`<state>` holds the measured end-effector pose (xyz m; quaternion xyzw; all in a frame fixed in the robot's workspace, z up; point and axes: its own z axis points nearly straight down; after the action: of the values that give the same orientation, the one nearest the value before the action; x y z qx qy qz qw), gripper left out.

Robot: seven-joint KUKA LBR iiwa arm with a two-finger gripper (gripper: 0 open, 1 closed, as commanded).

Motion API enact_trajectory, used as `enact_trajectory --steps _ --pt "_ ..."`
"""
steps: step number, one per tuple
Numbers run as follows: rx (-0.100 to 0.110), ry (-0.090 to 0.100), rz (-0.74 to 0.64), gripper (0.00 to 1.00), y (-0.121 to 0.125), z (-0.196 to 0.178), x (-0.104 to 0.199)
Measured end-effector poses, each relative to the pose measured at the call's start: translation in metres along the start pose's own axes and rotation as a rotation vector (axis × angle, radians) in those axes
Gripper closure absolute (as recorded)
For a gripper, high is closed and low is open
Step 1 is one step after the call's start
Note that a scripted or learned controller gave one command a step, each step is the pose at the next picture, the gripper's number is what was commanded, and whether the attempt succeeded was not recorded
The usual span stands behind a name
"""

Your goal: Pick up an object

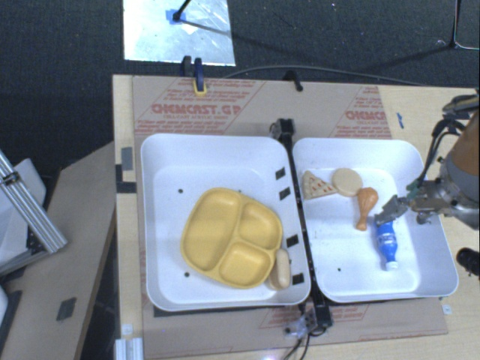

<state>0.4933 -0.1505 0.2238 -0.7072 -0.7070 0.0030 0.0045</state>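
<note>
White plastic forms two shallow bins side by side on the desk (247, 100), their inner walls touching along a dark clipped seam. The left bin (172, 163) carries a yellow divided tray (232, 236), tilted, with a pale bread roll (282, 268) touching its lower right corner near the seam. The right bin (420, 276) holds four things toward its upper and middle floor: a pizza wedge (318, 185), a round cracker (347, 181) just beside it, a drumstick (365, 205), and a blue bottle (386, 246) lying below the drumstick. Bare floor remains along the lower left of this bin. The hand (391, 210) enters over the right rim, its tip above the bottle's upper end and beside the drumstick; whether its fingers are spread or closed cannot be told.
</note>
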Motion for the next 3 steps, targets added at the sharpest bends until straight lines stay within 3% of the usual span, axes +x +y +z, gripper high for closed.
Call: enact_trajectory --steps 1,2,3 --pt "-0.012 -0.002 -0.003 0.0 0.003 -0.006 0.0" --pt "-0.007 -0.001 -0.002 0.0 -0.001 0.056 -0.001" --pt "-0.019 -0.006 -0.001 0.0 0.001 0.115 -0.001"
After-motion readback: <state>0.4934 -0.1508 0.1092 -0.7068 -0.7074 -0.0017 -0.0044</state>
